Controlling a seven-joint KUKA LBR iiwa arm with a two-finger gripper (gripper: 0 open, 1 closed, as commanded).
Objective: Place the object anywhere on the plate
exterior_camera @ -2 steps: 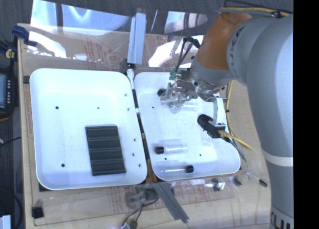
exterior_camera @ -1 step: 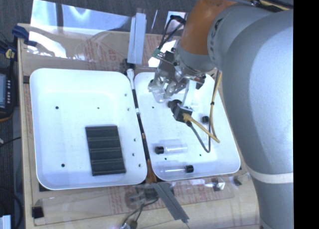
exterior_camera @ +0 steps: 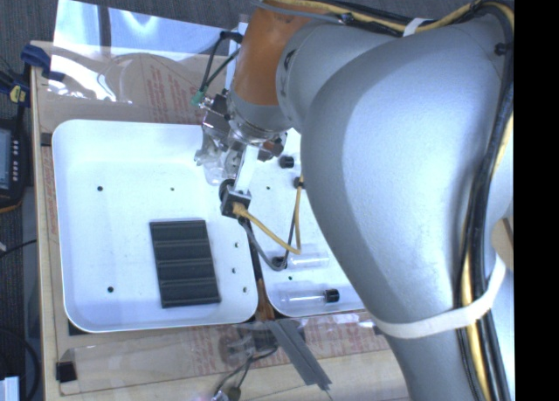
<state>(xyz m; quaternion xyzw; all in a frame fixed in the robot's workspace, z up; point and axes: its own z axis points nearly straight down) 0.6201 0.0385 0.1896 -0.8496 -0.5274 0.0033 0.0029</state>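
Note:
A dark ribbed rectangular plate [exterior_camera: 183,262] lies flat in the left bin [exterior_camera: 105,216], toward its front right. My gripper [exterior_camera: 213,160] hangs over the back right corner of that bin, up and right of the plate and well apart from it. The big grey arm hides most of the right bin [exterior_camera: 297,307]. A clear tube with a black cap [exterior_camera: 311,298] lies at the front of the right bin. Another clear piece [exterior_camera: 307,259] lies just behind it.
A clear plastic sheet [exterior_camera: 131,50] lies on the bench behind the left bin. A metal bracket [exterior_camera: 293,351] sits on the bench's front edge below the bins. Dark equipment [exterior_camera: 13,159] stands at the far left.

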